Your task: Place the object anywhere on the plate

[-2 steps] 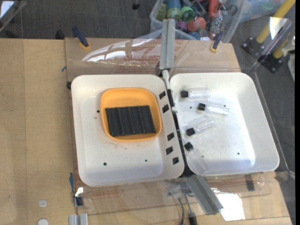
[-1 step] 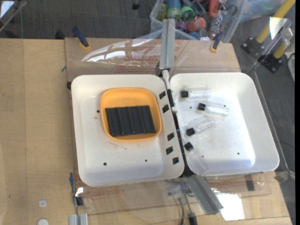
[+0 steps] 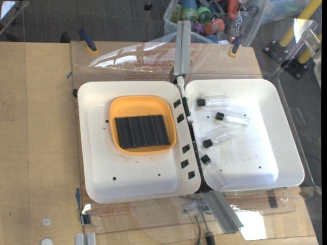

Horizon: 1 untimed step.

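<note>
An orange square plate (image 3: 142, 104) with rounded corners lies in the left white bin (image 3: 102, 177). A black ridged rectangular block (image 3: 142, 131) rests flat on the plate, covering most of its middle and near side. In the right white bin (image 3: 271, 137) lie several clear vials with black caps. One vial (image 3: 213, 102) is near the top, a second (image 3: 232, 119) lies just below it, and a third (image 3: 218, 137) sits toward the middle. Another vial (image 3: 208, 162) lies close to the divider.
A row of small black tabs (image 3: 185, 148) runs along the divider between the bins. A clear tub of colourful toys (image 3: 214, 9) stands behind the bins. A metal bar (image 3: 182, 47) points at the divider from the back, and another (image 3: 223, 216) from the front.
</note>
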Motion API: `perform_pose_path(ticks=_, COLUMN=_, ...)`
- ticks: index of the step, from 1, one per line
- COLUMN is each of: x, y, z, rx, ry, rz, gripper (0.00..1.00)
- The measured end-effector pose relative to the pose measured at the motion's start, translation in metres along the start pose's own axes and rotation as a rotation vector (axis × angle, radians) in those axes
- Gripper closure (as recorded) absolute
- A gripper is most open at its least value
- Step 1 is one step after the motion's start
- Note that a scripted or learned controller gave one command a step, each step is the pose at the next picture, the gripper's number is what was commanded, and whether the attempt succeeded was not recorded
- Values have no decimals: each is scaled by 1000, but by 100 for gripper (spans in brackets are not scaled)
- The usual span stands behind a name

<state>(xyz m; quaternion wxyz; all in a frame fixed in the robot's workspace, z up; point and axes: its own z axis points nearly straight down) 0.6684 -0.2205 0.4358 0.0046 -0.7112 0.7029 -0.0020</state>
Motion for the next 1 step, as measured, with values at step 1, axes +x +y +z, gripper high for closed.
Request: perform_pose_path(ticks=1, x=-2, y=0, z=0, rx=-2, ry=0, rz=-286, gripper=100)
